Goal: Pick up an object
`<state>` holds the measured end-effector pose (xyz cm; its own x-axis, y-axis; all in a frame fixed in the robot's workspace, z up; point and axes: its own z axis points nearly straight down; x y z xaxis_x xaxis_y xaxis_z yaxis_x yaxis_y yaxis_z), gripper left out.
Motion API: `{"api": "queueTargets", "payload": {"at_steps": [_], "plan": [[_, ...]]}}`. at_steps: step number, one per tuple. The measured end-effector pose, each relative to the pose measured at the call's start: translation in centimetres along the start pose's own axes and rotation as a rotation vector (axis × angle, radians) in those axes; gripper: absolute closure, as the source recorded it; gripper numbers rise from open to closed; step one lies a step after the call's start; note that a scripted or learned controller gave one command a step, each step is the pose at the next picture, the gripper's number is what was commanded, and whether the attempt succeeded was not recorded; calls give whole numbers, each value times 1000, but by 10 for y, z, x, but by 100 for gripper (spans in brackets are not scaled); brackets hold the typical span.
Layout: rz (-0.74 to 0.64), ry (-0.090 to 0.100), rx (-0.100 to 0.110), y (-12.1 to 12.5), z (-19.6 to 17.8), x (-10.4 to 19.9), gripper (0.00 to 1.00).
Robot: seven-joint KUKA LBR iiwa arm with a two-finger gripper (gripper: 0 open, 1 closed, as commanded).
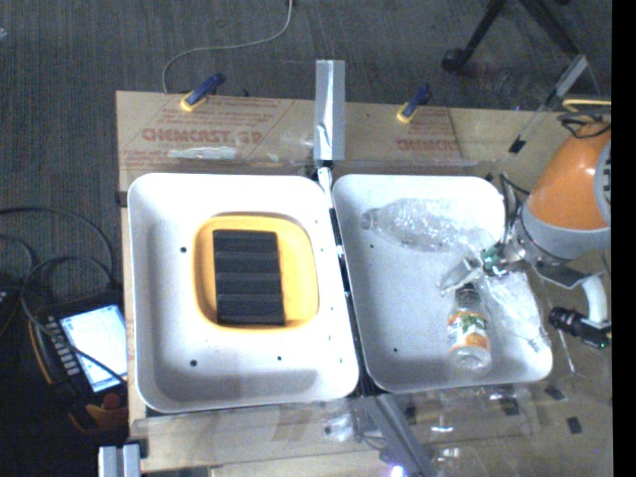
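In the right bin (397, 336) a clear crumpled plastic bottle (422, 224) lies near the far wall. A small bottle with an orange label (469, 334) lies near the front right corner, with clear wrinkled plastic (512, 301) beside it. The left bin (159, 366) holds a yellow tray-like object with a black ridged insert (253, 271). My gripper (473, 269) hangs over the right side of the right bin, between the clear bottle and the orange-label bottle, just above the latter. Nothing visibly sits in it.
The orange and grey arm (571, 202) comes in over the right bin's right wall. A metal post (328, 107) stands behind the seam between the bins. Two blue-and-yellow clamps (202, 91) hold the board at the back. Cables and a tablet (94, 331) lie on the floor at left.
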<state>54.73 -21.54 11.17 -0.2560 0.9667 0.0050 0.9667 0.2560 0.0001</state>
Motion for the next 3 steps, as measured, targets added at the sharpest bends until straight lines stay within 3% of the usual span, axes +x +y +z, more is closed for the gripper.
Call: {"api": "queueTargets", "payload": {"at_steps": [1,2,3], "plan": [[73,-11,-10,20,18,50,100],[79,-9,0,125,-78,68,100],[524,-10,1,122,-136,77,100]]}}
